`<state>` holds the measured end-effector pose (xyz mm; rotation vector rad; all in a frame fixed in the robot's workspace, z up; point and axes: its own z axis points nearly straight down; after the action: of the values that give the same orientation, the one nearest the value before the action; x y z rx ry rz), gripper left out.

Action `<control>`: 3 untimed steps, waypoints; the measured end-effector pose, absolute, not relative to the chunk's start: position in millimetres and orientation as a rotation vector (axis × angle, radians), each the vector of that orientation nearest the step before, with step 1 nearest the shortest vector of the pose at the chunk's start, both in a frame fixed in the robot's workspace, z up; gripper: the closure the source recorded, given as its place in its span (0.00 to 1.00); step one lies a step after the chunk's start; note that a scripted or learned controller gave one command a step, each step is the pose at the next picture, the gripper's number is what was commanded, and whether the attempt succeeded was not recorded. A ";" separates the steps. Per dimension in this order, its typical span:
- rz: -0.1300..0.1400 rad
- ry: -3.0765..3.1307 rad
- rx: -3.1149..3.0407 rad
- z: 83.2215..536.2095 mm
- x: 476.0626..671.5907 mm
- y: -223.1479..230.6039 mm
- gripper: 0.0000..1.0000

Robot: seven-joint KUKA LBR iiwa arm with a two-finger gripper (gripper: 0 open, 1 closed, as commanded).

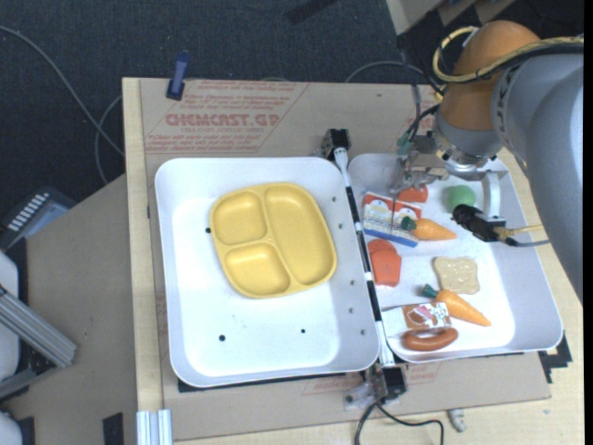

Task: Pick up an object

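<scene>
My gripper (411, 176) hangs low over the far end of the right bin (528, 286). Directly under it lies a small red-orange piece (413, 194), partly hidden by the gripper. Just in front sit a white and red carton (386, 214) and a carrot (434, 231) lying on its side. A green round piece (458, 196) rests to the gripper's right. Nearer the front are a red slab (384, 262), a slice of toast (456, 273), a second carrot (462, 308), a small packet (427, 315) and a sausage (428, 340).
The left bin (185, 323) holds a yellow three-part plate (271, 239) in its far half. A ridge where both bins meet (363, 258) runs front to back. The arm's grey body and orange band (491, 63) rise at the upper right.
</scene>
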<state>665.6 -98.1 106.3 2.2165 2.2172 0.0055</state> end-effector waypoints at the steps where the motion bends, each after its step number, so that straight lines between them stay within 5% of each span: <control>1: 0.001 2.218 2.219 153.7 666.9 -174.0 1.00; 2: 0.001 2.224 2.221 169.5 666.8 -99.1 1.00; 3: 0.000 2.225 2.221 184.7 611.7 -30.0 1.00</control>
<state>611.7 -30.0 184.7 2.2210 2.2254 -0.0002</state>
